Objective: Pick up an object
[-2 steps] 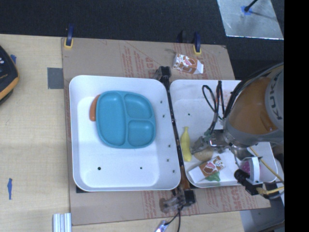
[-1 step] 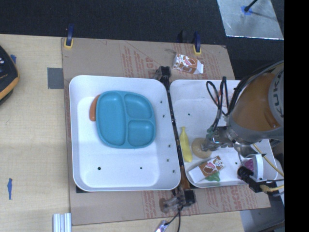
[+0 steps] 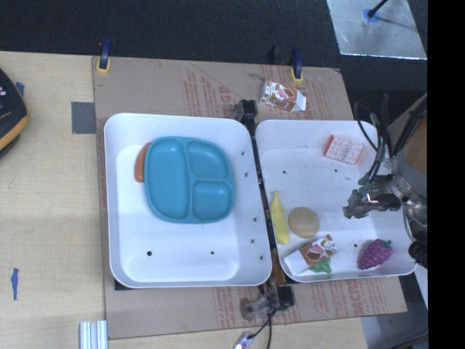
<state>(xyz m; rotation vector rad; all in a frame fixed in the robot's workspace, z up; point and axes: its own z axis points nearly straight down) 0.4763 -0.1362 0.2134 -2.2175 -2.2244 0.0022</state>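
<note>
- gripper (image 3: 354,206) hovers over right bin (image 3: 305,138); can't tell jaws' state
- grapes (image 3: 374,254) nearest, front-right corner: probably light, bumpy plastic
- suggest pinching across the bunch's middle

The arm (image 3: 411,167) shows a pale grey rounded shell with a brownish-orange patch, loose black cables (image 3: 376,145) looping along it, and a dark grey metal gripper (image 3: 354,207) of blocky small parts with glinting silver edges near the right bin's right edge.
</note>
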